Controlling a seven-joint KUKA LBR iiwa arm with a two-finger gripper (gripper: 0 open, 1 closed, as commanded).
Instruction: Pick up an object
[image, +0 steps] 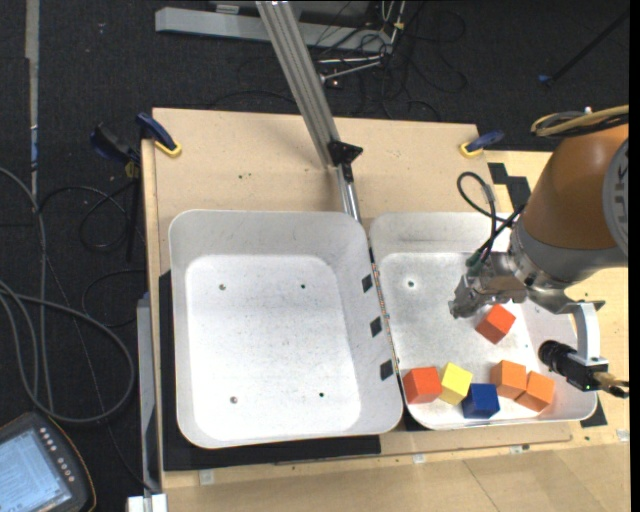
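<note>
My gripper (468, 300) hangs over the middle of the right bin (430, 250), at the end of the grey arm with its orange band. A tilted orange block (495, 323) sits right against the gripper's lower right side; whether it is gripped or resting on the bin floor is unclear. Along the bin's near edge lie a red-orange block (422, 383), a yellow block (455, 382), a blue block (481, 400) and two orange blocks (512, 377) (538, 390).
The left bin (190, 300) stands beside the right one, their rims touching in the middle. A slanted metal pole (310, 90) reaches down to the bins' far edge. Clamps (160, 135) sit on the board's far corners.
</note>
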